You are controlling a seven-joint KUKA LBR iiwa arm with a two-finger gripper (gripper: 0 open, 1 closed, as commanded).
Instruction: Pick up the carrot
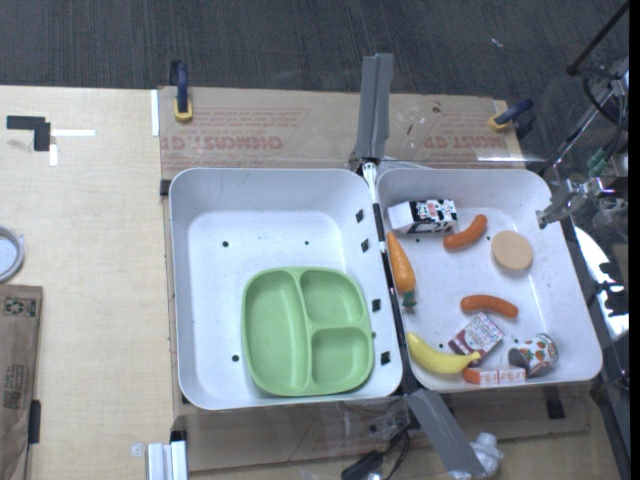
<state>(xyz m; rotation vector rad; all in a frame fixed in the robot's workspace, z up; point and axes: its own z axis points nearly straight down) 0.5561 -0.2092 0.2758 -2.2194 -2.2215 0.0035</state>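
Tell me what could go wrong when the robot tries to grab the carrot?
1. The carrot lies right against the left wall of the right bin, so a finger may hit the wall and fail to close around it.
2. Two sausages look similar in colour, so the program might pick one by mistake.

The wooden bench [90, 228] bears two white bins [200, 268], side by side and touching.
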